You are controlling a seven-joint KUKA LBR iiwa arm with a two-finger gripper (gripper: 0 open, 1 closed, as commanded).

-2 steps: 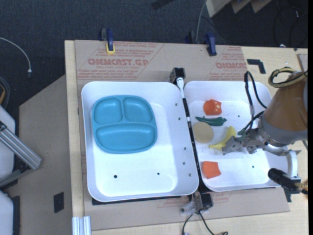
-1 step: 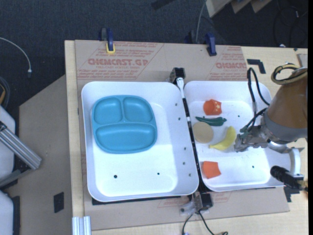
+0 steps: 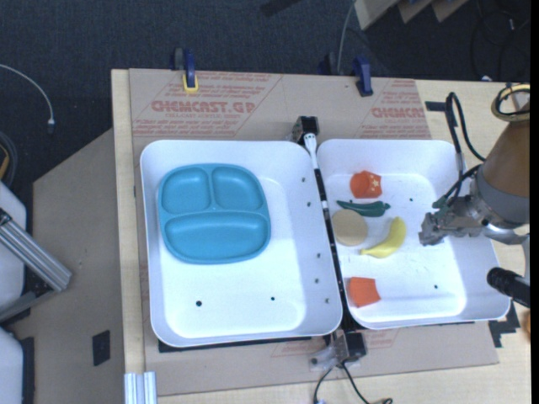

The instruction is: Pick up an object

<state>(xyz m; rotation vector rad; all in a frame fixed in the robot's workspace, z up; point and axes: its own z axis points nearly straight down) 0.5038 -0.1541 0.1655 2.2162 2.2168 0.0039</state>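
Observation:
The right bin (image 3: 438, 297) holds several small items. A red tomato-like piece (image 3: 365, 183) lies near its back, with a dark green pod (image 3: 364, 207) just in front of it. A beige round disc (image 3: 349, 226) sits beside a yellow banana (image 3: 387, 239). An orange block (image 3: 363, 290) lies near the front wall. My gripper (image 3: 431, 228) hangs low over the right part of this bin, a little to the right of the banana and apart from it. Nothing shows in its grasp.
A blue divided plate (image 3: 216, 212) lies in the left bin (image 3: 244, 310). The divider between the bins (image 3: 324, 217) carries black fittings. Blue clamps (image 3: 189, 67) hold the board at the back. Cables run beside the arm (image 3: 505, 175) at right.

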